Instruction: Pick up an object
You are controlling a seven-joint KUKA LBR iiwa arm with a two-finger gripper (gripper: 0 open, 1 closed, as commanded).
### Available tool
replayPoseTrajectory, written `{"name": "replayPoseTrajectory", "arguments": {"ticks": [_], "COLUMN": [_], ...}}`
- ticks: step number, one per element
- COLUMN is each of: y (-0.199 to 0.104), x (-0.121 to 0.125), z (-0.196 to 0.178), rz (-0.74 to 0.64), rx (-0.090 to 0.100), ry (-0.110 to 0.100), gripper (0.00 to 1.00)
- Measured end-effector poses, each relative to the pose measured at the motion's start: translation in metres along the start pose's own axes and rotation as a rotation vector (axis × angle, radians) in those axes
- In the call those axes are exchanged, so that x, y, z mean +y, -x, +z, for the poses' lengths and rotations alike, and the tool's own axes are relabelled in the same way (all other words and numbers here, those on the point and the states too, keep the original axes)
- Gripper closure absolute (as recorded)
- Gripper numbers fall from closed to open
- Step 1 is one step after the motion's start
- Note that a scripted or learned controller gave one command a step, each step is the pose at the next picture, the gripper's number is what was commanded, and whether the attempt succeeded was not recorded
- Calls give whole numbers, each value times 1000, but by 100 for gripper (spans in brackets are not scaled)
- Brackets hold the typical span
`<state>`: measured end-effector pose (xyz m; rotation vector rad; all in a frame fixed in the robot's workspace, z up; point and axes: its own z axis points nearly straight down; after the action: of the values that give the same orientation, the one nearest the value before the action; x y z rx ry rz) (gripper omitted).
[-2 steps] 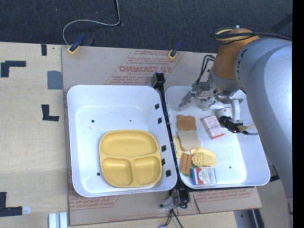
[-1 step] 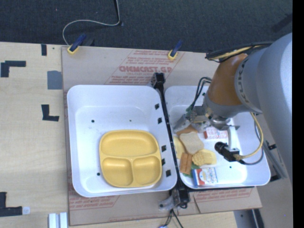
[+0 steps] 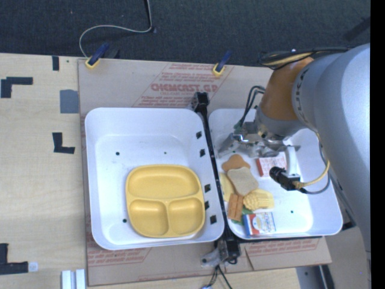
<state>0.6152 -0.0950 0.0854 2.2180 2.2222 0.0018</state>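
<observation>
Pincer (image 3: 245,139) hangs low in the upper part of the right bin (image 3: 304,217), right of frame centre. Whether it is released or clenched cannot be told from this slant.

The likeliest thing to pick is the brown bun (image 3: 236,161), which lies just below the pincer, near the wall between the bins.

The heap is crowded, so a close could catch two things at once or push one aside. The bun touches the toast (image 3: 242,180), and a rounded top may slip out. A drift toward frame left could strike the dividing wall.

The right bin also holds corn (image 3: 259,200), carrot sticks (image 3: 234,205), a carton (image 3: 262,223) at its lower edge and a packet (image 3: 271,164). The left bin (image 3: 108,161) holds a yellow three-part tray (image 3: 165,198).
</observation>
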Motion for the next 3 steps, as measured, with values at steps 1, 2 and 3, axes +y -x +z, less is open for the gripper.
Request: {"name": "replayPoseTrajectory", "arguments": {"ticks": [1,2,3], "y": [2,2,2], "x": [-16,-16,-16], "z": [-1,-10,-10], "rz": [0,0,0], "rx": [-1,-2,-2], "ry": [2,1,0], "gripper": [0,100,0]}}
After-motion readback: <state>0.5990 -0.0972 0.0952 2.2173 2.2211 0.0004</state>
